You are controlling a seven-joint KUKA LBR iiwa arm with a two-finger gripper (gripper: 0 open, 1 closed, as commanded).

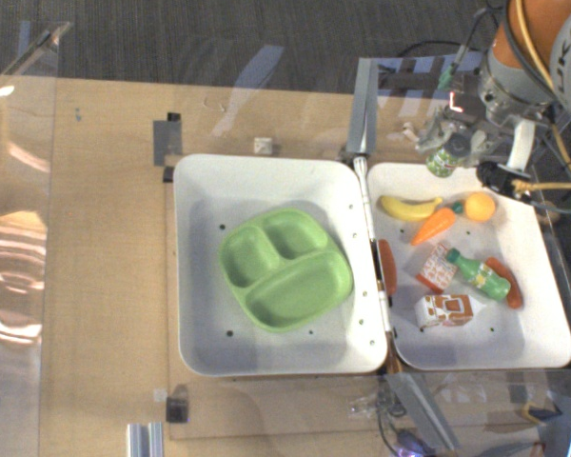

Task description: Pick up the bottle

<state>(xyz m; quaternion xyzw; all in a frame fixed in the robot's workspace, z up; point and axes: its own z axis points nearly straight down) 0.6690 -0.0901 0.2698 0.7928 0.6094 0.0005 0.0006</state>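
Hovering over the far edge of the right bin (552,350), hand (454,141) with a small green object (443,161) beneath it; grip state impossible to tell. Lying in that bin, well nearer the camera than the hand: bottle (480,275), green, long axis slanting from cap at left toward lower right, beside a carton (445,309).

1. Two white bins: left bin (195,255), right bin (542,284).
2. One green divided plate (284,269).
3. One banana (407,208), one carrot (434,225), one orange (480,206).
4. One green bottle (478,275).
5. One small carton (445,309).
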